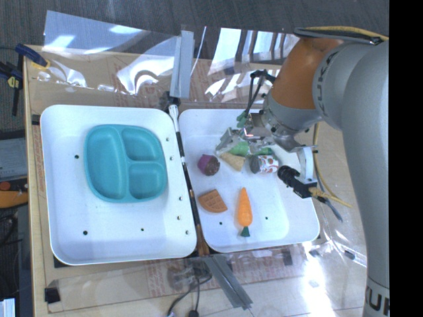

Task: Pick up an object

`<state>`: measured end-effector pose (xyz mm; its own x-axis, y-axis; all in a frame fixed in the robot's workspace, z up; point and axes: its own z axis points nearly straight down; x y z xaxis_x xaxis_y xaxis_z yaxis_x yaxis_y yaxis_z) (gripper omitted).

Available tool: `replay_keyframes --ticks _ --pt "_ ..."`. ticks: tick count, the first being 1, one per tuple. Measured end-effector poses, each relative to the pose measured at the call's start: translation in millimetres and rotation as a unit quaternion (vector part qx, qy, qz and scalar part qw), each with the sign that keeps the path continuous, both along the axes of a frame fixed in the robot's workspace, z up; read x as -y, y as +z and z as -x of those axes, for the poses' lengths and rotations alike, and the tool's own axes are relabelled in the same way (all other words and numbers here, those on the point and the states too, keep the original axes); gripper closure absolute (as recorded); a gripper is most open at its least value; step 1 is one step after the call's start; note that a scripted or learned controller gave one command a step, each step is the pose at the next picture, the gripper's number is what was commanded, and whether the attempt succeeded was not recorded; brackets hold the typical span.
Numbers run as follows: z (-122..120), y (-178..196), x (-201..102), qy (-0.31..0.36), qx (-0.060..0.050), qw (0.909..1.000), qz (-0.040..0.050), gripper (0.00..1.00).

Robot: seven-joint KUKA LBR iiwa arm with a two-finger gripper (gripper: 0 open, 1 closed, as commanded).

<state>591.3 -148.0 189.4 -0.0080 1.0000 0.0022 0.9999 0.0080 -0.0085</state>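
The right bin (291,226) holds several small items. A purple round piece (209,164) lies left of centre, a brown toast-like slice (212,201) sits below it, and an orange carrot (244,209) lies beside the slice. A pale yellow wedge (232,160), a green piece (242,148) and a small red-and-white can (267,164) cluster in the bin's upper middle. My gripper (242,138) hangs low right over this cluster, touching or nearly touching the green piece and the wedge. Nothing is visibly lifted.
The left bin (59,230) bears a teal divided tray (127,161). A raised divider (186,183) runs between the two bins. The grey arm with its orange band (301,65) fills the upper right above the right bin.
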Motion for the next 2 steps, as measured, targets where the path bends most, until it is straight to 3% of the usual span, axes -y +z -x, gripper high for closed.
replay_keyframes --ticks 1,2 --pt "76 -73 0 -0.059 0.000 0.9982 0.0003 0.00" --pt "84 -91 38 -0.078 0.008 0.9969 -0.0011 0.00"
